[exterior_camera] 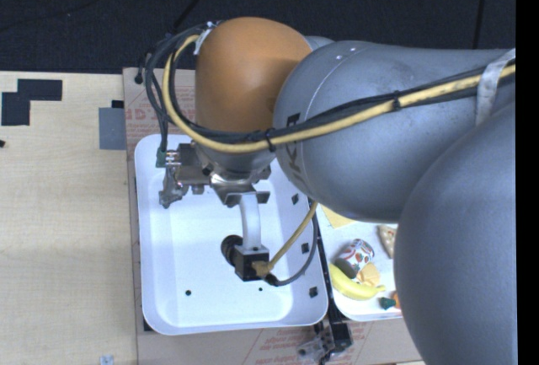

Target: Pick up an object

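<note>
My gripper (174,185) hangs over the far left part of the left white bin (181,279), under the orange band of the arm. I see nothing held in it. The objects lie in the right bin (358,310), mostly covered by the arm: a yellow banana (352,285), a white item with red and dark markings (357,254), a small orange and green item (388,300) and a beige piece (387,237).
The grey arm (396,136) reaches in from the right and covers most of the right bin. A wooden bench top (59,212) with dark patches lies left of the bins. Cardboard shows under the bins' near edge.
</note>
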### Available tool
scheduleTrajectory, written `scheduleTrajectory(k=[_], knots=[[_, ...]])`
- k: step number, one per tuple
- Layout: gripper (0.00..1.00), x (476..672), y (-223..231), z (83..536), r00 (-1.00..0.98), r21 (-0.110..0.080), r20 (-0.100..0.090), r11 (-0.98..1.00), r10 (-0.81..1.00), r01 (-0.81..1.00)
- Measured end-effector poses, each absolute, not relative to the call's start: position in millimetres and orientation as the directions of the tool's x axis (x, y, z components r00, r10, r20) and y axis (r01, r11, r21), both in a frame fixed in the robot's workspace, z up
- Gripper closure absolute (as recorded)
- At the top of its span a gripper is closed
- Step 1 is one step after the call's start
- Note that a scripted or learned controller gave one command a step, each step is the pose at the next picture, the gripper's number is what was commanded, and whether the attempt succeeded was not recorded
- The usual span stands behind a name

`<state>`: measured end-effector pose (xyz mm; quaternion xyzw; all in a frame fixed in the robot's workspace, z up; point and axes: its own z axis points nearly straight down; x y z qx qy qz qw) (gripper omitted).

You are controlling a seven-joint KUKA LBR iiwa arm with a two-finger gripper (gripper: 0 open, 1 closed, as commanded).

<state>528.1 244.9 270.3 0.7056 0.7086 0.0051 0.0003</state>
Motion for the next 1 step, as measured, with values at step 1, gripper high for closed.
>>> scheduleTrajectory(k=[1], knots=[[0.0,572.9,242.3,98.2,0.003,-0.002,-0.001,-0.003,1.0,1.0]])
